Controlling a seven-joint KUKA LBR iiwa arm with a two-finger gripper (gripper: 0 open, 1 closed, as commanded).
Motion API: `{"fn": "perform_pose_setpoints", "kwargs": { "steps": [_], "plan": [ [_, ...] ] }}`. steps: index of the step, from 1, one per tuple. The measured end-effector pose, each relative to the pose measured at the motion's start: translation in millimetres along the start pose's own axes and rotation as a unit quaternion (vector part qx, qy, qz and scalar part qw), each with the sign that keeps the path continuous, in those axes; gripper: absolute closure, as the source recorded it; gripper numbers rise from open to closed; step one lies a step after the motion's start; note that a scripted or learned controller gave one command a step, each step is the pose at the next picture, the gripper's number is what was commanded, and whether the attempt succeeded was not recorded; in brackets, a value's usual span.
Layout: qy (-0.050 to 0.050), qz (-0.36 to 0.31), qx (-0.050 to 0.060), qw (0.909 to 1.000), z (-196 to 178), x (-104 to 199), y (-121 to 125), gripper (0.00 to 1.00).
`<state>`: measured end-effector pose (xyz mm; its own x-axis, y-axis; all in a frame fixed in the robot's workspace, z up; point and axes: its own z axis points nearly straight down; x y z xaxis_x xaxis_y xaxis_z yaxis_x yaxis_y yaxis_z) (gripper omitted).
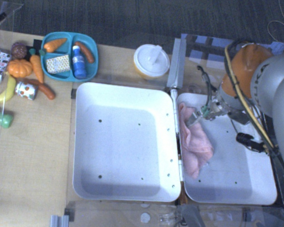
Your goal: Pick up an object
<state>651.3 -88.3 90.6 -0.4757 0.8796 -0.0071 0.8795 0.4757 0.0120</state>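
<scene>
A crumpled pink cloth (197,146) lies along the left side of the right white bin (244,181), running from the bin's upper left corner down toward its middle. My gripper (196,118) comes in from the right on the grey arm with the orange band (245,62). It is low over the upper end of the cloth, at or just touching its top edge. The cloth rests flat on the bin floor, not lifted.
The left white bin (124,148) sits beside the right one, with a metal divider (174,96) between them. Behind the bins stand a white lidded cup (151,61) and a teal divided plate (91,47) with toy food. More toy food (22,75) lies at far left.
</scene>
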Motion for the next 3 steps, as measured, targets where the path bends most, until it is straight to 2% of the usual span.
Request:
{"fn": "perform_pose_setpoints", "kwargs": {
  "steps": [1,2,3],
  "plan": [
    [0.001,0.074,0.003,0.9972,-96,21,35,0.00],
    [0.001,0.031,0.002,0.9995,-6,0,-8,0.00],
    [0.000,0.010,0.000,0.9999,-1,24,-80,0.00]
  ]
}}
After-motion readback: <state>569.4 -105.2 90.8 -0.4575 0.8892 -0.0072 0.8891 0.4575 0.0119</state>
